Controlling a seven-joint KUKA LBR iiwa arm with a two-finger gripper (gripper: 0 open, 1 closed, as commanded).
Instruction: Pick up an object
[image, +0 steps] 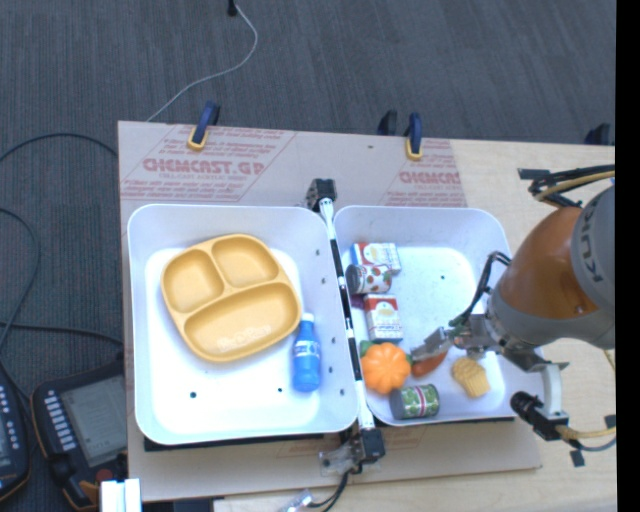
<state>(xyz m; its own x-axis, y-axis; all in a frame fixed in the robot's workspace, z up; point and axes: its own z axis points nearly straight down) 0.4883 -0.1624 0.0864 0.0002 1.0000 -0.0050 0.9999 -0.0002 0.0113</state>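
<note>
Nearest candidate for pickup: a small red-and-dark item (428, 358) in the lower middle of the right bin (440, 225), too small to identify with certainty. It lies touching the gripper (437, 345), between the orange pumpkin (386, 368) at its left and a yellow corn-like piece (470, 377) at its right. It looks like a light plastic toy, probably stiff and smooth; a grasp across its narrow width seems best.

Fingers: they point left and down towards the item, but whether they are spread or closed on anything cannot be told from this view.

Around it: a green can (415, 402) lies on its side just below; two small boxes (380, 290) sit above the pumpkin. The crowding risks nudging neighbours.

Left bin (145, 300): a yellow divided plate (231, 296) and a blue bottle (306, 352) at its lower right.
</note>
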